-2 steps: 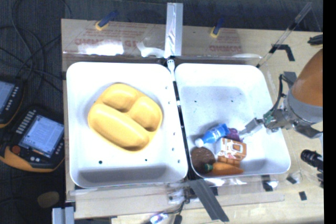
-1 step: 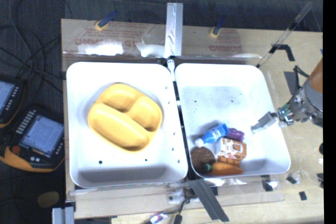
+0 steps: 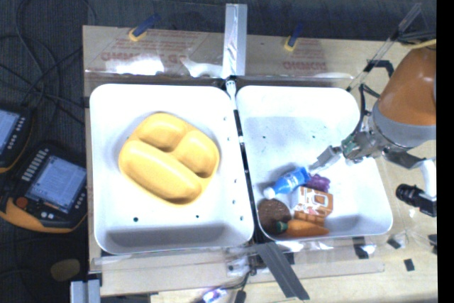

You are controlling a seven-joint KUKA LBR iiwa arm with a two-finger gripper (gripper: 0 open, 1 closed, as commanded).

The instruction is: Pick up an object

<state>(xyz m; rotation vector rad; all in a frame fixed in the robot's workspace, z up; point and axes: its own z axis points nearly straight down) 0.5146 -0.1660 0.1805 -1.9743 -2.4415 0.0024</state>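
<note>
Camera view: gripper (image 3: 325,159) low over right bin (image 3: 298,110), nothing seen between fingers.

Reaching in from right w/ grey arm (image 3: 397,125) and orange band above wrist; finger tips pointing down-left, just above-right of obj cluster, apart from it. Open or shut: can't tell, tips too small and blurred. Cluster packed in right bin's front-left corner: blue-and-white bottle (image 3: 287,182) lying tilted, small purple item (image 3: 319,182) just right of it, orange-and-white carton (image 3: 314,203) below, dark brown round obj (image 3: 272,211) at left touching carton, orange carrot-like piece (image 3: 306,228) along front wall. Left bin (image 3: 113,103) w/ large yellow bread-like lump (image 3: 169,157) near centre. Bins side by side on bench (image 3: 170,46), metal strip (image 3: 235,39) between at back. Handheld pendant (image 3: 50,188) and cables (image 3: 42,32) off to left.
</note>
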